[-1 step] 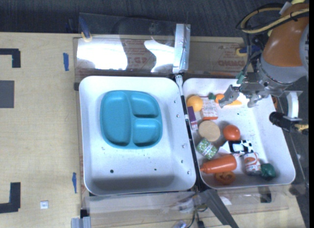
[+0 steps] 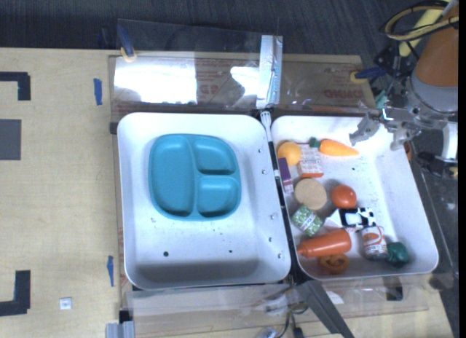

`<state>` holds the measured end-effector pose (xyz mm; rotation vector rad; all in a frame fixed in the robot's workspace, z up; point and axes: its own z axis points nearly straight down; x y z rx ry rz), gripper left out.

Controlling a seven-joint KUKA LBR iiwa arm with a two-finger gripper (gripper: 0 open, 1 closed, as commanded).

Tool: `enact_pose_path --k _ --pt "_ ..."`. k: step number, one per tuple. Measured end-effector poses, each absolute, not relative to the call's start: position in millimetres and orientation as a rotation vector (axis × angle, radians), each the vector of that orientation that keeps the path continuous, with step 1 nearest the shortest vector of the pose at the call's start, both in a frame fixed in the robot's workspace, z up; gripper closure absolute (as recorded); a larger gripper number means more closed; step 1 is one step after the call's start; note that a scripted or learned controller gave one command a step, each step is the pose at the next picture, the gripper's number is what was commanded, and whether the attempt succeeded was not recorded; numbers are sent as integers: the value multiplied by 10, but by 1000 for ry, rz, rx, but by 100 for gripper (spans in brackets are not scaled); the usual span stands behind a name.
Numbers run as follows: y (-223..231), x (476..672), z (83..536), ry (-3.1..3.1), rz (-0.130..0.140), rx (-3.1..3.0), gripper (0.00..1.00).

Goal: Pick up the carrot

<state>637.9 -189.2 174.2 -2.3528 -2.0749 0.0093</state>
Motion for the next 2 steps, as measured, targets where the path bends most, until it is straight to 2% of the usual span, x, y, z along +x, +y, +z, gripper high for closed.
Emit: enact_pose_path --k 1,2 --pt "-1733 6638 1142 -2164 -10 -2289 0" --pt "-1440 6606 919 -2496 -5 -1929 0"
